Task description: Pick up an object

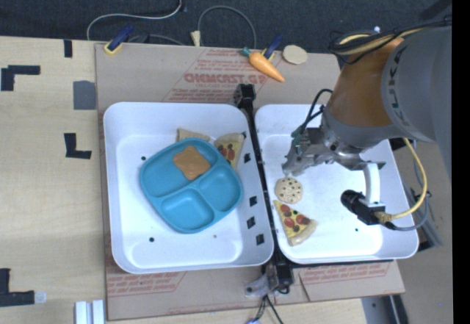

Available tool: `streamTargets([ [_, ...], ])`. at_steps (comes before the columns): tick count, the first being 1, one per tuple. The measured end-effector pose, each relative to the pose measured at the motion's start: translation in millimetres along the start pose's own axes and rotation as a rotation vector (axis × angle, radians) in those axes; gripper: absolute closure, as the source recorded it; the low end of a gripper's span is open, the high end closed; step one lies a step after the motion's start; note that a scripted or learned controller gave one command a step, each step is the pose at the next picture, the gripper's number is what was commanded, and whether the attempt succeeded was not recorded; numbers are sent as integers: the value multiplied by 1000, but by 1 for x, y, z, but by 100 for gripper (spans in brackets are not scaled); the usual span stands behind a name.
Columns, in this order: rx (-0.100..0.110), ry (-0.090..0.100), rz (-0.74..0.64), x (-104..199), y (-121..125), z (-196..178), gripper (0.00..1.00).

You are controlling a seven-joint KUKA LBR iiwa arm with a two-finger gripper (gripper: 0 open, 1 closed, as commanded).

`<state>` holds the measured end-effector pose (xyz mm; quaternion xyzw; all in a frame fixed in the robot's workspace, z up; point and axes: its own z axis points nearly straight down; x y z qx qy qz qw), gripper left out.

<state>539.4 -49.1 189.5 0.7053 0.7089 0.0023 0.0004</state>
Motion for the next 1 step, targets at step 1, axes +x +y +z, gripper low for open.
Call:
streamTargets([
  [1,5,-2,4,-3,0,6,0],
])
